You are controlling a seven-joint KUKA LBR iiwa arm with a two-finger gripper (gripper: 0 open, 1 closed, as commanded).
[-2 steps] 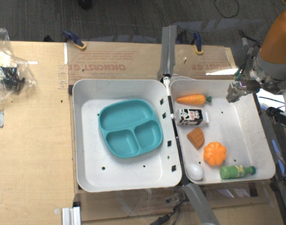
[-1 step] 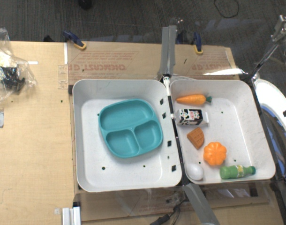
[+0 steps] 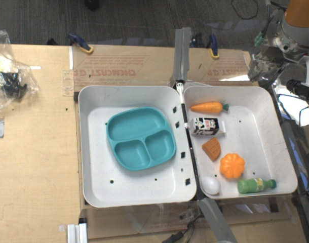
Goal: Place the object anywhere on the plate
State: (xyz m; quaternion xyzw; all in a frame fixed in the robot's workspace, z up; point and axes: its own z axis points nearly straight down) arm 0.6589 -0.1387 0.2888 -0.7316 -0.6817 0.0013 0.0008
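bench: tan wood top with a cardboard sheet (image 3: pixel 144 65) clamped under two white bins set side by side.

left bin (image 3: pixel 93 176): holds a teal plate (image 3: pixel 140 138) with three compartments, nothing lying on it.

right bin (image 3: pixel 261 135): holds six items. carrot (image 3: pixel 209 107) near the far wall; small milk carton (image 3: pixel 207 126) just below it, close to the wall shared with the other bin; brown waffle piece (image 3: pixel 212 149); orange pumpkin (image 3: pixel 231 166); white egg (image 3: pixel 210 186) in the near left corner; green bottle (image 3: pixel 256 185) on its side along the near wall.

gripper (image 3: pixel 268 65): at the upper right, beyond the far right corner of the right bin, well apart from every item; whether it is open or closed cannot be told, and nothing is seen in it.

task state, judged: no item picked yet; which one is meant is not given.

risks, judged:
- egg and pumpkin are rounded and may slip out of a pinch.
- carton, waffle and pumpkin lie near one another; a descent may knock a neighbour.
- egg sits in a corner, so the walls could block access.
- a carry must clear the two bin walls between; a loose hold could drop the item short of the plate.
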